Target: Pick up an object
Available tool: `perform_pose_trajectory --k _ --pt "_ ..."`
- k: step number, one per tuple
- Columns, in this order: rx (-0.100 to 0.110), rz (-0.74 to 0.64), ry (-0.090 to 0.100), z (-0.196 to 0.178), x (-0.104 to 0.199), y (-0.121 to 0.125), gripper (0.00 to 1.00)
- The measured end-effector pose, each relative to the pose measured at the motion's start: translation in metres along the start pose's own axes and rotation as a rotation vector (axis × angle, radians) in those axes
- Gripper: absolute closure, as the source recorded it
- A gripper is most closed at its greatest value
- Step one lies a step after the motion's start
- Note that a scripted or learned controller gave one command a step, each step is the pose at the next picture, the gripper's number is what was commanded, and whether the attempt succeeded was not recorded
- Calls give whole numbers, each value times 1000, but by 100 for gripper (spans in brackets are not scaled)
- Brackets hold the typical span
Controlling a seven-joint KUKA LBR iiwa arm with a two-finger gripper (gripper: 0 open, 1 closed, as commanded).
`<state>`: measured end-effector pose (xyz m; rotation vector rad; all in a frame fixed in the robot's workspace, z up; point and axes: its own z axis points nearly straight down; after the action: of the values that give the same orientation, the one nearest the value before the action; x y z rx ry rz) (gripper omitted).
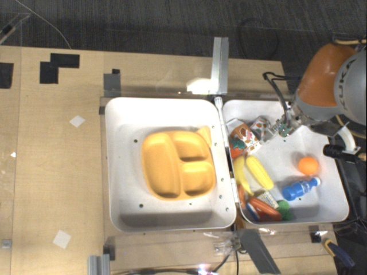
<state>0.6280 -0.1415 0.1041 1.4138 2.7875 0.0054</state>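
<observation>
You cannot tell the gripper's (282,128) state, so lower it slowly onto the shiny crinkly packet (259,126) in the right white bin (335,171).

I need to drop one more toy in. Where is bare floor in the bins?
Right bin: bare between the orange ball, blue bottle and gripper; crowded along its left wall. Left bin: a bare margin rings the yellow tray.

One camera sits high above the counter (51,171), looking down at a slant, far enough to take in both bins (120,153); the arm (330,85) enters from the right.
</observation>
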Motion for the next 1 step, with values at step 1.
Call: perform_pose_trajectory --k 1 --pt "5 246 5 17 -27 12 100"
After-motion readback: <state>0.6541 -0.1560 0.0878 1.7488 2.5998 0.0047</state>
